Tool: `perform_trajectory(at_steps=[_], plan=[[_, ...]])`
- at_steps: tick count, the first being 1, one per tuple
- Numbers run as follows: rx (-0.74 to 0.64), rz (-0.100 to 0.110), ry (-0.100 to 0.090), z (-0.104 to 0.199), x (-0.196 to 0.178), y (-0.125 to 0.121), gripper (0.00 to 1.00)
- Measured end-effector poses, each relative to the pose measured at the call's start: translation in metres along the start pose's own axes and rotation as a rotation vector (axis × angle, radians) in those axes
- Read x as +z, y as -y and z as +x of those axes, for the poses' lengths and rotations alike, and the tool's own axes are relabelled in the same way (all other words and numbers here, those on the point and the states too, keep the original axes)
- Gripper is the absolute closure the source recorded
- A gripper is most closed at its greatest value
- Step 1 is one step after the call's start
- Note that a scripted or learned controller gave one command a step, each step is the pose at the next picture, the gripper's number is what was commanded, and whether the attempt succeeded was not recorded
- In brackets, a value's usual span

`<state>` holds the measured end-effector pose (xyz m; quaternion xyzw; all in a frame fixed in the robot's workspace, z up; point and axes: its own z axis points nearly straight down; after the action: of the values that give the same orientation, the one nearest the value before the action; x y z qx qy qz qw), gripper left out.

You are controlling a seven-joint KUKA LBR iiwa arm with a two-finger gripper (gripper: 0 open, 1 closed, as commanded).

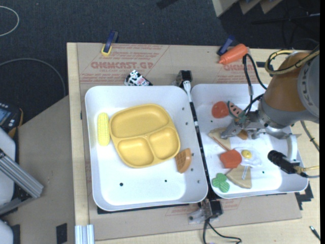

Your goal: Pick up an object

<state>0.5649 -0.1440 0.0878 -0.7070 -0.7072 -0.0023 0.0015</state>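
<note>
glossy yellow plastic plate (pixel 142 134), smooth white bins (pixel 101 177)

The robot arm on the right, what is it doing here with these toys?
The arm reaches into the right bin and its gripper is low among toy food pieces, close to a tan wedge and a red piece. Nothing is visibly lifted yet. The left bin has a yellow divided plate, a toy corn cob beside it, and a brown piece near the plate's right corner.

The arm (pixel 292 93) is cut off at right.
</note>
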Motion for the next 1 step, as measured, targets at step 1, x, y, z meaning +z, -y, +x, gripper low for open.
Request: perform_trajectory(at_steps=[1], plan=[[0.000,-0.009,0.006,-0.0016,-0.0129,-0.0015,1.00]])
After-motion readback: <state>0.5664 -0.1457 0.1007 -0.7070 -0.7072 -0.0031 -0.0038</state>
